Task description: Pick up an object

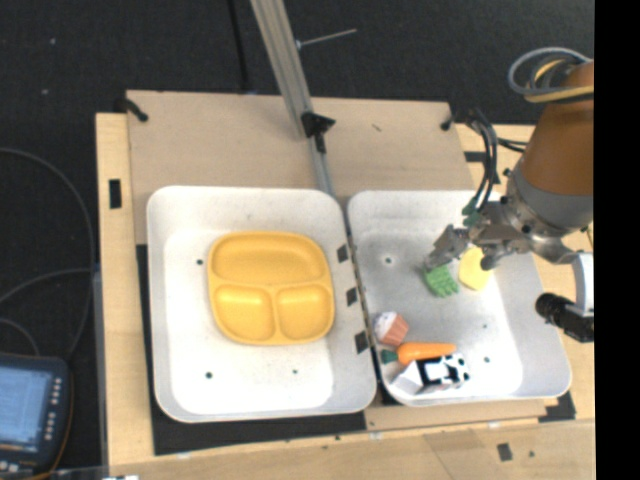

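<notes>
White bins sit side by side on the bench. Left bin (180,268) holds a yellow divided tray (270,286), lying flat near its middle. Right bin (520,358) holds the small objects: a green block (441,282) and a yellow piece (474,272) touching each other in the upper middle, and toward the near edge a small orange-and-grey item (390,326), an orange carrot-shaped piece (425,350) just below it, and a black-and-white patterned object (440,371) against the front wall.

Arm enters from the right, orange band above the wrist. Gripper (462,251) hangs over the right bin, directly above the green block and yellow piece. Two fingers are spread apart, one pointing toward the green block, the other by the yellow piece. Nothing sits between the fingers; contact with either object cannot be told from this angle.
</notes>
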`<state>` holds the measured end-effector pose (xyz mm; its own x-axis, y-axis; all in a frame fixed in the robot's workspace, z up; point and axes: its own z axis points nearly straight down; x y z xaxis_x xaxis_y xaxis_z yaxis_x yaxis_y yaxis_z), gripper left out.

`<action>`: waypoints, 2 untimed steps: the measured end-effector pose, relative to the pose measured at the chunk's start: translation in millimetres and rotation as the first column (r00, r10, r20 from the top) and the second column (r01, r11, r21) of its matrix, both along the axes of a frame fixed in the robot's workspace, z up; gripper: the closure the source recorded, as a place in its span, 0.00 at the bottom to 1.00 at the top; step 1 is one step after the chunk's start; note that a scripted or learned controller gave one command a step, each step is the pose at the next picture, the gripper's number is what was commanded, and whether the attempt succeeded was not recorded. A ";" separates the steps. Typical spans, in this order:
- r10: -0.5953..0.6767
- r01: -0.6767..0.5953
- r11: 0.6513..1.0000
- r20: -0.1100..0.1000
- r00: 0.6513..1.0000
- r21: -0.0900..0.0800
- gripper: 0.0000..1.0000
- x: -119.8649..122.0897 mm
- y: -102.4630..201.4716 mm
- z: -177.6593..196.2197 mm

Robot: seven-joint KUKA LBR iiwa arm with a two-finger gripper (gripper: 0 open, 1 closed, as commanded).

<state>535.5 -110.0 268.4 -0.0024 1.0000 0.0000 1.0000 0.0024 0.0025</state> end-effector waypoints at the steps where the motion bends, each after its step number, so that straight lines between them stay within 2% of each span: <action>1: -0.002 0.002 1.000 0.000 1.000 0.000 0.00 0.0 -0.2 0.0; 2: -0.003 0.003 1.000 -0.007 1.000 -0.001 0.00 -4.4 3.7 -60.9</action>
<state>531.2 -106.4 207.6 0.0004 1.0000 -0.0006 1.0000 -0.0004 -0.0042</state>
